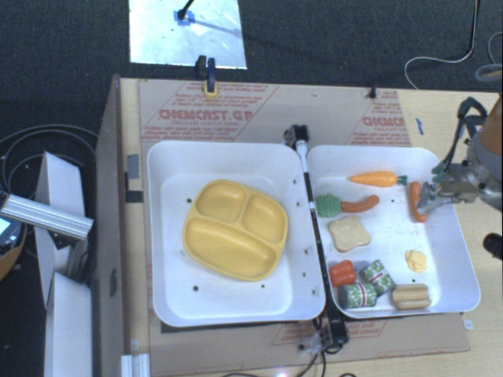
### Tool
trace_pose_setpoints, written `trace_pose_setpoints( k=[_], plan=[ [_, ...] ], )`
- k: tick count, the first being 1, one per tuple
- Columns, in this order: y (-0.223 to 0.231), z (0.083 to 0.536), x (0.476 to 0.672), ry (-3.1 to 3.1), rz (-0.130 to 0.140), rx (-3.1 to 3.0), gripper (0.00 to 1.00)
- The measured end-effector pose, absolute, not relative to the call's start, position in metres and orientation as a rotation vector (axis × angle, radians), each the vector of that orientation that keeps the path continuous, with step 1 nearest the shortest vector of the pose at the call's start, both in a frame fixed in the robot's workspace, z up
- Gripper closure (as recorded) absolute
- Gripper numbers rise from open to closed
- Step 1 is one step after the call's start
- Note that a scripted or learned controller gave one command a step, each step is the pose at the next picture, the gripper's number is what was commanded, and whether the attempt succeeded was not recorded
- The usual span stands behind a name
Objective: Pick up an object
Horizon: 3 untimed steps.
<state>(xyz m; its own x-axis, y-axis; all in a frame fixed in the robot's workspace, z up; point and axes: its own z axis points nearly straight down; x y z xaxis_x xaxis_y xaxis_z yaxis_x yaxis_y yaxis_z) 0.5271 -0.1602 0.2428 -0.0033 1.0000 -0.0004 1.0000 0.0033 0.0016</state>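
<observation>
The right bin (464,285) holds several toy foods. An orange carrot (377,179) lies at the back. Below it is a red sausage (360,204) next to a green piece (328,206). A bread slice (349,232) sits in the middle. A small orange-red stick (414,203) lies upright near the right wall. My gripper (428,197) hangs right beside that stick, at its right side, and partly covers it. I cannot tell whether it touches the stick.
At the right bin's front lie a red piece (342,272), two green cans (368,286), a bread roll (411,295) and a yellow lump (416,261). The left bin (169,179) holds a yellow divided plate (234,228). A divider (310,210) separates the bins.
</observation>
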Motion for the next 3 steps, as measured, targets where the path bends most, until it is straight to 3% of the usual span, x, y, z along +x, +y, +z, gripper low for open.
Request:
trace_pose_setpoints(
  k=[1, 2, 3],
  plan=[
    [-0.102, 0.093, 0.567, 2.223, 0.007, 2.214, 0.0],
    [-0.115, 0.09, 0.53, 2.212, 0.017, 2.208, 0.0],
    [-0.089, 0.09, 0.492, 2.207, 0.017, 2.208, 0.0]
  ],
)
